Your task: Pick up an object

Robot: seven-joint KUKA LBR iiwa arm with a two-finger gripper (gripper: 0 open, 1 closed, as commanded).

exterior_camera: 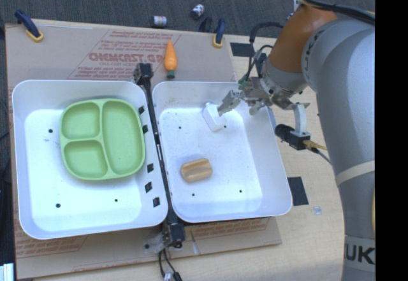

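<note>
A small white block-shaped object (213, 116) lies in the far part of the right-hand shallow white bin (271, 171), close to its back wall. The hand (231, 102) is seen just beside and above it, reaching in from the right; whether anything is gripped, or how far the hand is parted, cannot be told from this slanted view, since metal and white block run together against the white floor.

A rounded tan bread-roll-shaped object (196, 169) rests nearer the middle of the same bin, well apart from the hand. In the left-hand white bin (25, 209) a pale green three-compartment plastic tray (102, 139) lies flat. An orange carrot-shaped toy (170, 57) is left outside the bins on the cardboard-covered worktop (76, 44).

The main risk is judged to lie in the block's position — so near the bin's back wall, one side of the hand may be blocked by the wall, or the block may be pushed against it and tipped rather than enclosed. A glancing closure could let the block be squeezed out sideways. Its low contrast against the bin also makes a misjudged approach plausible — the hand could be shut on nothing.
</note>
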